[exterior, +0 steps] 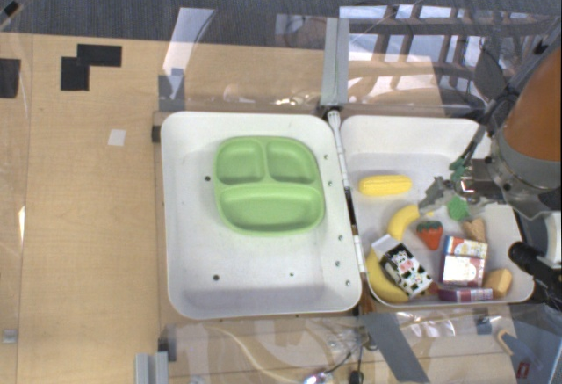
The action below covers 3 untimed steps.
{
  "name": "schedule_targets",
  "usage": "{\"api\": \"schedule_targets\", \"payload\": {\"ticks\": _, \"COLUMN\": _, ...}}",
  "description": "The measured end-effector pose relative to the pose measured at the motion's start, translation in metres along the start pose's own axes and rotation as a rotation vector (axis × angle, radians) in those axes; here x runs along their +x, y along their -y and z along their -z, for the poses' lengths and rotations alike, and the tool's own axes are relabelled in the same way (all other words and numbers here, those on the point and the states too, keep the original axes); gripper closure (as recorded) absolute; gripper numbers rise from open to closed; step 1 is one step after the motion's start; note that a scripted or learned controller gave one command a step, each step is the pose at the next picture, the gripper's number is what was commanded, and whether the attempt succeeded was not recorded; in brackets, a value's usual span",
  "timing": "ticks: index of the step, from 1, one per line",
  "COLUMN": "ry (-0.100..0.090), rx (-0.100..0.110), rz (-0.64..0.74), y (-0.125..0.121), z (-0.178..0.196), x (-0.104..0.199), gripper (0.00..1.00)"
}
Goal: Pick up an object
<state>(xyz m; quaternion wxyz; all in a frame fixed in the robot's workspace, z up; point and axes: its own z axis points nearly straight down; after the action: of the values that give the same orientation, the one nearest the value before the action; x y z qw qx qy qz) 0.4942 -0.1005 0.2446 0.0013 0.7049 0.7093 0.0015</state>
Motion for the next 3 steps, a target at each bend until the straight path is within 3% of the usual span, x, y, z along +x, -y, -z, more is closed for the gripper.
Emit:
{"api": "schedule_targets", "payload": {"ticks": 1, "ry": 0.0, "rx": 0.001, "rz": 0.058, "y": 0.004, "z": -0.082, "x": 0.004, "gripper": 0.0}}
{"api": "schedule_targets", "payload": {"ticks": 2, "ry": 0.006, "rx": -0.016, "rz": 0.146, "y": 0.002, "z": -0.153, "x": -0.034, "gripper": 0.0}}
{"api": "schedule_targets", "payload": {"ticks": 3, "ry": 0.004, "rx": -0.019, "rz": 0.148, "y": 0.0, "z": -0.142, "x": -0.032, "gripper": 1.0}}
